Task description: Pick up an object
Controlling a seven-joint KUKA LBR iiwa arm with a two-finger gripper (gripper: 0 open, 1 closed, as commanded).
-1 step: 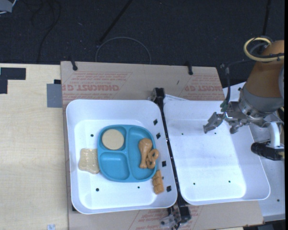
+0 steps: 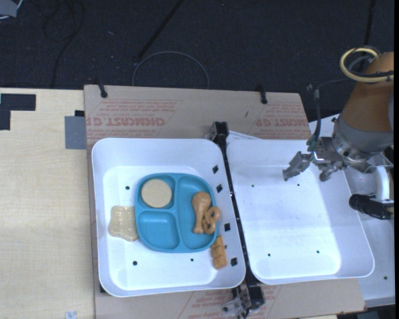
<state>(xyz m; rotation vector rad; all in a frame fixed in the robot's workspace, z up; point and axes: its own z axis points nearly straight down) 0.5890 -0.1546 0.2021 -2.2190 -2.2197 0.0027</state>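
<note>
Your gripper (image 2: 310,167) is hanging over the upper right part of the right bin (image 2: 286,244), reaching in from the right. Its two fingers (image 2: 294,167) are standing spread apart, and nothing is sitting between them. Everything you could pick is lying in the left bin (image 2: 113,271), well apart from the gripper. There a blue tray (image 2: 161,231) is resting near the middle. A round tan disc (image 2: 156,193) is sitting in the tray's upper left compartment, and a brown pretzel-like piece (image 2: 205,211) is lying in its right compartment. A pale slice (image 2: 123,222) is lying on the bin floor, touching the tray's left edge. A small orange-brown chunk (image 2: 218,252) is lying just off the tray's lower right corner, close to the divider between the bins.
</note>
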